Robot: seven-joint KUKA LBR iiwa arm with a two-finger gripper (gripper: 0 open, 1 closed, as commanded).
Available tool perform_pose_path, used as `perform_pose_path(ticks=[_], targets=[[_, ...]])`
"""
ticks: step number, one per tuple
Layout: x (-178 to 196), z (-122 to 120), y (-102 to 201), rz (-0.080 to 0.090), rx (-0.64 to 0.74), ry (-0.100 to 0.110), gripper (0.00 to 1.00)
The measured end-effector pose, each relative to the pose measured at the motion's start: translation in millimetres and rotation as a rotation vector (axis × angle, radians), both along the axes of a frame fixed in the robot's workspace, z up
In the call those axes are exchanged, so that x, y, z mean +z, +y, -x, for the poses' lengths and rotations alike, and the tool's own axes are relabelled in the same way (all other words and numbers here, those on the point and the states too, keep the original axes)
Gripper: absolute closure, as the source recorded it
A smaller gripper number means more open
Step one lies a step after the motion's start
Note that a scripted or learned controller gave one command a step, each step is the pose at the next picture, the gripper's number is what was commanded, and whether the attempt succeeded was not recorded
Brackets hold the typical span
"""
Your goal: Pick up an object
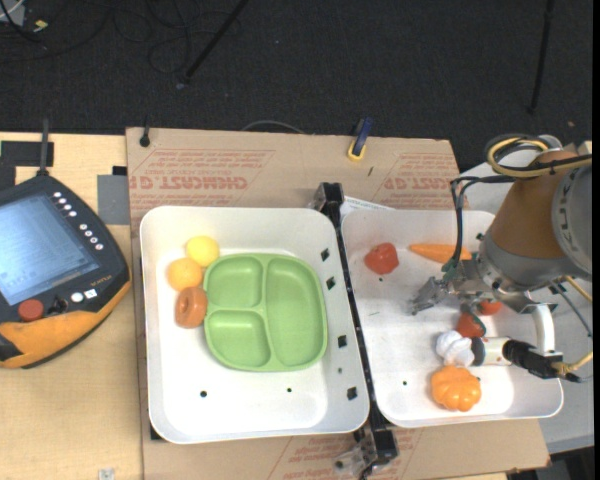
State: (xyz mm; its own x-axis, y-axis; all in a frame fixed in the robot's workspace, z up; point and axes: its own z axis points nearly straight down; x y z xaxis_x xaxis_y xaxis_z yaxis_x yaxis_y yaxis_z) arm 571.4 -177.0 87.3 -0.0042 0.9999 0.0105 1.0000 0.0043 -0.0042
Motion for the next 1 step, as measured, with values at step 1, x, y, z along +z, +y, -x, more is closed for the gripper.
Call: perform_pose_path(ticks=[1], targets=[[10.3, 1.6, -4.5, 0.006, -0.005, 0.001, 1.0]])
